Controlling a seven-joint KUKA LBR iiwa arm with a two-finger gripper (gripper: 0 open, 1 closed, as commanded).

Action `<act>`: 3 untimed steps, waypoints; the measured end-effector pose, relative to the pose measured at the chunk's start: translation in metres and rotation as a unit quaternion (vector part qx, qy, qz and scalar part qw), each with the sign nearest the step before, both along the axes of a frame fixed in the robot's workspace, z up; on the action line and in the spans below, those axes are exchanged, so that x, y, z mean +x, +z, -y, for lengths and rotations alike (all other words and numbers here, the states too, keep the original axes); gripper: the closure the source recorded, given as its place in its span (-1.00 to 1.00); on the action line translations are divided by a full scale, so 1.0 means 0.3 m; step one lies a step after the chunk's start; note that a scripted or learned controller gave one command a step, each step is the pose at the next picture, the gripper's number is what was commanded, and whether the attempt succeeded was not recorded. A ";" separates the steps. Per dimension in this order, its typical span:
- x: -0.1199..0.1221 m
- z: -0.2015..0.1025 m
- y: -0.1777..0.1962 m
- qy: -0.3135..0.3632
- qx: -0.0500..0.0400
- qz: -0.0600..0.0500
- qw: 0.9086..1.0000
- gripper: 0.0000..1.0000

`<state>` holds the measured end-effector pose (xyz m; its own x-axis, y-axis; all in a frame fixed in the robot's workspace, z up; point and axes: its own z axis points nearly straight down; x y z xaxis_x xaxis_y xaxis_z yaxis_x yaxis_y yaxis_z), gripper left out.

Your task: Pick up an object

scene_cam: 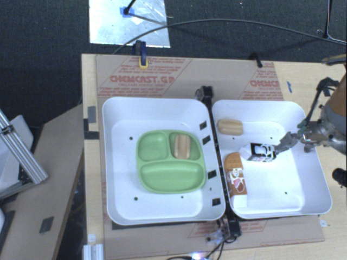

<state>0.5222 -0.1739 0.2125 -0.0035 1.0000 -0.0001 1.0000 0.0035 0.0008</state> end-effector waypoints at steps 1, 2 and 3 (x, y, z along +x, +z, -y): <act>-0.001 0.003 -0.139 -0.001 0.000 -0.001 1.000 -1.00; -0.018 -0.009 -0.340 -0.001 0.001 -0.001 1.000 -1.00; -0.016 -0.010 -0.430 -0.001 0.000 0.000 1.000 -1.00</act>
<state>0.5174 -0.1708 0.0835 -0.0007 1.0000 0.0005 1.0000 0.0007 -0.0001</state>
